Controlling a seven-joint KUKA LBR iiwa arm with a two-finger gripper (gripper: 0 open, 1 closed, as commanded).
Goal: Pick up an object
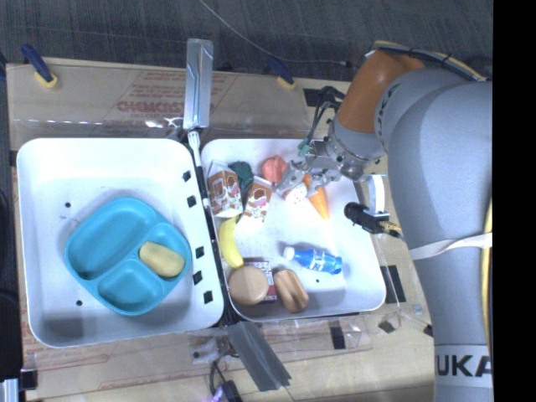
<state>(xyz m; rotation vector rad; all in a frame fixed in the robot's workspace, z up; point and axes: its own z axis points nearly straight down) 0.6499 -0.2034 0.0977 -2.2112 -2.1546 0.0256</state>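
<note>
White bins (33,224), two: left holds one blue tray (92,262); right holds about nine items. Gripper (308,172) above carrot (321,201), grip state unclear.

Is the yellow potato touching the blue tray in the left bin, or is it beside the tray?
Touching. The camera view shows the yellow potato lying inside a compartment of the blue tray, resting on its floor, in the left bin.
</note>
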